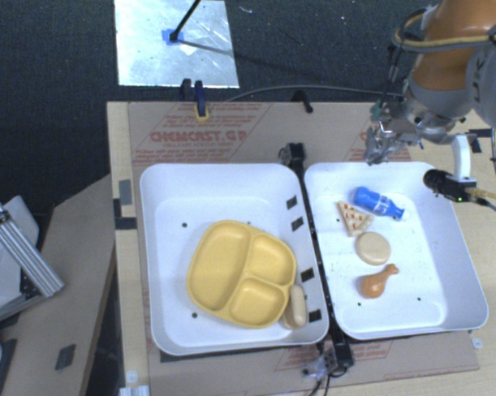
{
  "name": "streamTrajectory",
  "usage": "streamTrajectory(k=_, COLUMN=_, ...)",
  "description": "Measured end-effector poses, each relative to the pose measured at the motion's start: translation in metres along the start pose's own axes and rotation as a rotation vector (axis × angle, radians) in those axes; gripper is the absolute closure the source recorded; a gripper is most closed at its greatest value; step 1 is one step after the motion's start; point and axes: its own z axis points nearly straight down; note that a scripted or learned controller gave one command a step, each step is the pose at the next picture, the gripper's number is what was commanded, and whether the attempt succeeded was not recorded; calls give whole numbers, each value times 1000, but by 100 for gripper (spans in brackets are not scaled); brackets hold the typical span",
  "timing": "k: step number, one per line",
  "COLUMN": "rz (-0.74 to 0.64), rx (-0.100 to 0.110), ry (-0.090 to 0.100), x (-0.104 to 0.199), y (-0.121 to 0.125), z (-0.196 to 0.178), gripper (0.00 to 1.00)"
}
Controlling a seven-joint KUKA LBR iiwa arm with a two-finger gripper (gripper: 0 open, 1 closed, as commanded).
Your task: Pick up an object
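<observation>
Gripper point(382, 150) hangs over the far edge of the right shallow white plastic bin point(453, 259), near that bin's far left corner, above bare rim and clear of every object. Fingers point down toward the bin; gap between them too small and blurred here, so I can't tell whether the claw is wide or narrow, and nothing is visible between the tips. Grey arm with orange band point(461, 31) enters from the bench's far right corner. Candidate objects all sit in the right bin's left half: blue plastic bottle with white cap point(377, 203) lying on its side toward the far edge; orange toy pizza slice with red dots point(353, 218) just beside the bottle, on its left; round beige cookie-like disc point(372, 248) near the bin centre, just beside the slice's tip; brown toy chicken drumstick point(378, 281) next toward the near edge, close to the disc, contact unclear. Left shallow white plastic bin point(164, 237) carries a yellow three-compartment plastic tray point(234, 267), lying flat and skewed to the bin walls, toward the near right corner. Pale tan oblong bread-like piece point(296, 307) lies against the tray's near right edge, in the bin's near right corner. Black clips along the seam point(301, 225) where the two bins meet.
</observation>
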Motion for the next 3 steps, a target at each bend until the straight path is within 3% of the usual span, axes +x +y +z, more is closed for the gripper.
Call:
streamTrajectory(k=1, rz=-6, rx=6, ry=2, x=57, y=-2, z=8, gripper=100)
streamTrajectory(k=3, rz=-6, rx=6, ry=2, x=162, y=-28, z=1, gripper=100)
